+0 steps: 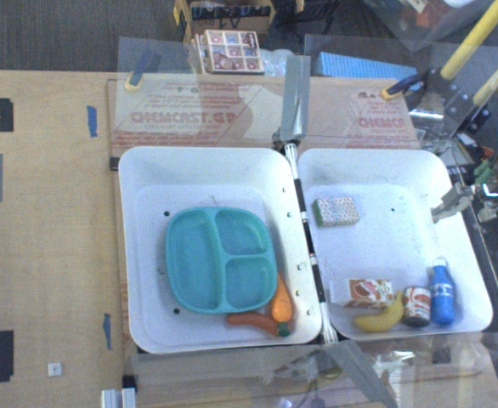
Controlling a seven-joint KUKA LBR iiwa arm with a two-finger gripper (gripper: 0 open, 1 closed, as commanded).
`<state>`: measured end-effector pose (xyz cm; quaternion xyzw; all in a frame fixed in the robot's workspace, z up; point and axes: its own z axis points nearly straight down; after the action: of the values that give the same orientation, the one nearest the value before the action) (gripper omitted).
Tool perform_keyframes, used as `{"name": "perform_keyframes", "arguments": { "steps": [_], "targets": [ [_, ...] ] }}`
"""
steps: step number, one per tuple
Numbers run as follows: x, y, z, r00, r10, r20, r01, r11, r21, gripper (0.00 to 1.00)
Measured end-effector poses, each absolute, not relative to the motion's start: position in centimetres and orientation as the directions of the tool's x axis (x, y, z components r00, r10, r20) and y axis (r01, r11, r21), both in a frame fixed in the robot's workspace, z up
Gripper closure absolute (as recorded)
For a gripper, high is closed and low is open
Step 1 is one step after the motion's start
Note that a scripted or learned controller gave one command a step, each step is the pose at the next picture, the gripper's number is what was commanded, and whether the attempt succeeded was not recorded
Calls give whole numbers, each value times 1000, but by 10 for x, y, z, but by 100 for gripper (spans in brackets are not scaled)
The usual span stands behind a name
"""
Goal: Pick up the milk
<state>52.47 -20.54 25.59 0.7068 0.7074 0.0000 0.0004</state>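
Milk carton point(369, 292) lies lower right, touching the banana point(380, 318) — approach from above; gripper point(453, 202) state unreadable at right edge.

A pale grey metal claw point(449, 204) with thin angular fingers.

Two shallow white bins are set side by side on the wooden worktop point(45, 253). In the left white bin point(138, 177) a teal sectioned plastic plate point(219, 257) is laid, with an orange carrot point(281, 304) touching its lower right edge. In the right white bin point(402, 177) a speckled green sponge point(336, 212) is seen apart, while a brown-and-white milk carton point(370, 292), yellow banana point(381, 317), red can point(415, 305) and blue bottle point(442, 293) are clustered along the near wall
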Motion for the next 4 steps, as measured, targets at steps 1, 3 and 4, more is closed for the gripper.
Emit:
{"name": "perform_keyframes", "arguments": {
  "steps": [1, 3, 4],
  "targets": [
    [494, -189, 144, -53, 999, 0, 999, 53, 0, 0],
    [481, -219, 116, -282, 959, -4, 959, 282, 5, 0],
    [480, -146, 151, -618, 786, -2, 786, 618, 2, 0]
  ]
}}
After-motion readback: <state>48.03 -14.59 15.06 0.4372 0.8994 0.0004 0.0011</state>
